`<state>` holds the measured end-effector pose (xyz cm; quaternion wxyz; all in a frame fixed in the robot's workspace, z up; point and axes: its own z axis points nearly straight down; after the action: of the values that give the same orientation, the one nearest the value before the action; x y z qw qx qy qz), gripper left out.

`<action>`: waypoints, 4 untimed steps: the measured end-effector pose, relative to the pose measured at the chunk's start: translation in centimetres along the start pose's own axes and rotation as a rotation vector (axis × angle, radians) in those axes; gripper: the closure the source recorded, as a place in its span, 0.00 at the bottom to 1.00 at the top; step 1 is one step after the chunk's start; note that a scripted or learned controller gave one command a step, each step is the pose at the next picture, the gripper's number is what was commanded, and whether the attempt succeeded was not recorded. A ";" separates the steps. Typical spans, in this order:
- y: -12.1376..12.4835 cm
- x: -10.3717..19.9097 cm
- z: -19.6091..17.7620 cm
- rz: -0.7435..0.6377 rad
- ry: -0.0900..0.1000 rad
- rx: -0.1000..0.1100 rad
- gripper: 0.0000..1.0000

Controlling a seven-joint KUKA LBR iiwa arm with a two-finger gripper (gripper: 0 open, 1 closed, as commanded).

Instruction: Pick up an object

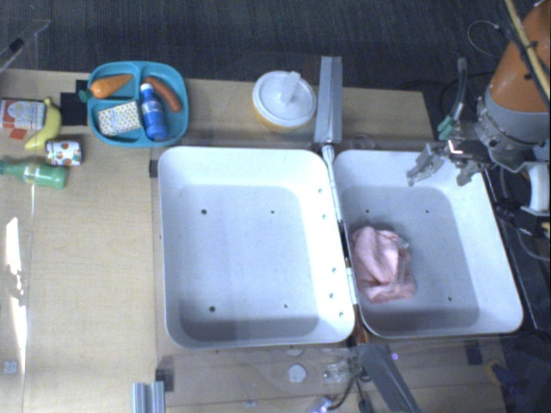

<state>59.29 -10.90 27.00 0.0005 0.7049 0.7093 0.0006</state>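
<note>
Pink crumpled cloth [383, 263] is your target; it sits in the right bin [482, 256], against the left wall, lower half of the floor. Folds are soft and blurry, so you can't make out whether it's one piece or two bunched together.

Your gripper [441, 167] hangs over the top edge of that same bin, near its upper right corner. The two fingers [419, 169] look spread apart with nothing between them, though the metal blends into the white rim and the tips are hard to read. The cloth lies well apart from the gripper, down and to the left of it in the camera view, no contact.

The arm [516, 93] is cut off at the right edge; you see the orange band and grey wrist, and cables tangle around it.

The left bin [172, 231] shows bare white floor with a few small dark dots.

Off the bins, on the bench top left: a blue divided tray [176, 101] holding a carrot-like item, a blue bottle [153, 112] and something orange-brown you can't name. A yellow banana [45, 126], a small can [64, 152] and a green bottle [34, 173] lie just left of it. A white lidded cup [284, 100] stands above the seam between the bins.
</note>
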 end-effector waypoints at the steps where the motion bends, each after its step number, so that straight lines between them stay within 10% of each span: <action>1: -0.8 1.8 15.5 -0.072 0.000 0.001 0.00; 2: -6.7 -0.2 17.9 -0.169 -0.003 -0.016 0.00; 3: -9.7 -1.5 17.9 0.037 -0.002 -0.020 0.00; 4: -9.3 -1.5 16.5 0.034 -0.005 -0.031 1.00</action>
<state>50.04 -12.42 10.45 0.0130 0.7167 0.6972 0.0097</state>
